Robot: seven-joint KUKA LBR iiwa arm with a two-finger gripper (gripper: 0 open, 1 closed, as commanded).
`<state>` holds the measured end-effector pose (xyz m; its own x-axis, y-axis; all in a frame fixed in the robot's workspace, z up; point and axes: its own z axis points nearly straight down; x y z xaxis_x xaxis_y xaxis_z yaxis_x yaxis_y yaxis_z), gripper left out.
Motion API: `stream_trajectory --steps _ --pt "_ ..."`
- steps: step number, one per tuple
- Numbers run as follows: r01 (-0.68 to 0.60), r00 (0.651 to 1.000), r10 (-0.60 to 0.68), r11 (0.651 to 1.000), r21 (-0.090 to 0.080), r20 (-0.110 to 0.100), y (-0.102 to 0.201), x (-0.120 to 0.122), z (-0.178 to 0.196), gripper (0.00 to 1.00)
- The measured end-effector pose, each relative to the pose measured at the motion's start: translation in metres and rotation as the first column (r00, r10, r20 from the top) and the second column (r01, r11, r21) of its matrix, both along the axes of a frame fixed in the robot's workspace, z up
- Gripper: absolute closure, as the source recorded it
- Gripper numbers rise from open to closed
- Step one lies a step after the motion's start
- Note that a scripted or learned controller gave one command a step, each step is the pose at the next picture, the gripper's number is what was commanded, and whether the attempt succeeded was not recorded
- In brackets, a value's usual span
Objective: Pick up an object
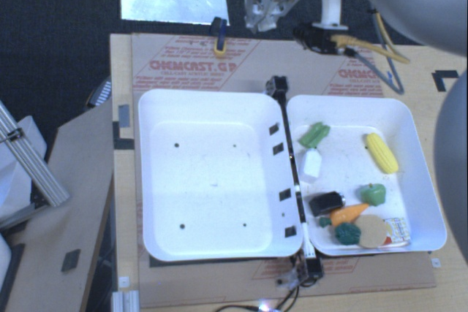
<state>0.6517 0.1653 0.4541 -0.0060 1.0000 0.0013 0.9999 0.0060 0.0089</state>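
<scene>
End effector (grip state unclear) high above bench, toys in right bin well below.

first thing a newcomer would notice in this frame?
Probably the right bin, crowded with small toy foods: a yellow corn cob near its right wall, a green pepper below it, an orange carrot beside a black block. Next, the contrast with the plain white left bin beside it. The grey arm fills the top right, its claw hanging above the bench beyond the bins' far edge.
</scene>
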Motion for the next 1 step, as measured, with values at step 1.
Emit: stream_trajectory --steps 1 --pt "-0.001 1.0 0.001 1.0 -0.001 -0.012 0.0499 0.0124 -0.096 1.0"
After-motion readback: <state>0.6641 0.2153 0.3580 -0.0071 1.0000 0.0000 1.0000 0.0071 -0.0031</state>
